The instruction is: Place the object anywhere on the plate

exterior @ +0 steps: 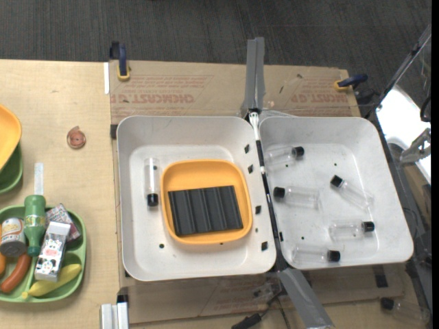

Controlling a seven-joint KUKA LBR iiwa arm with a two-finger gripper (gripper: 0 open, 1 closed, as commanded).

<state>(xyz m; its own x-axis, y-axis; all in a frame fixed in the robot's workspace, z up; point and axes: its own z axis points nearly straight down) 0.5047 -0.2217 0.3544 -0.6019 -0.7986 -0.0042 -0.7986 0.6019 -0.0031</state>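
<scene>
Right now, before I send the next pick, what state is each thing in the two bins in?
Orange plate: sits in the left bin, a black ridged block on it.
Vial beside plate: lying flat, capped, off the plate.
Five vials in the right bin, e.g.: lying scattered, black caps on.

plate [206,177] sits in left bin [130,184], one vial [151,180] just left of it; five vials [312,197] scattered in right bin [384,184].

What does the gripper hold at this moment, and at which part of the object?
It cannot be told. One clear vial lies in the left bin beside the orange plate, and five more vials lie in the right bin.
</scene>
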